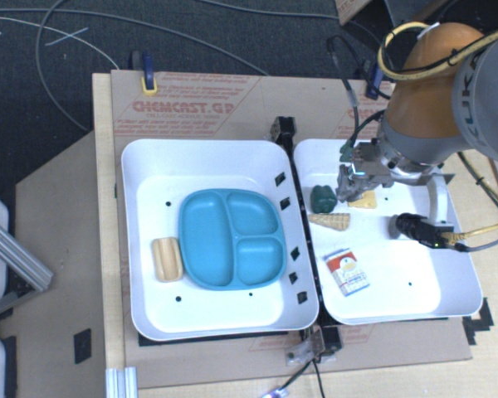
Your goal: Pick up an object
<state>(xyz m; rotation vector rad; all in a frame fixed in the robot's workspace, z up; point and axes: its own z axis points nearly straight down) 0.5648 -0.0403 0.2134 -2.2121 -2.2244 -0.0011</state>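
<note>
My gripper [349, 187] hangs low over the upper left part of the right bin [415, 301]. A dark green rounded object [321, 197] lies just to its left, very close to it. A tan waffle cone [329, 220] lies right below the gripper. To the gripper's right, a yellow wedge [366, 200] peeks out from under the wrist. Nearer the front of the same bin lies a small red and white pack [347, 272]. I see nothing held by the gripper.
The left bin [137, 214] holds a blue divided plate [231, 237] with a tan bread-like piece [167, 258] beside it on the left. A raised divider [297, 222] separates the two bins. The right bin's front right floor is bare.
</note>
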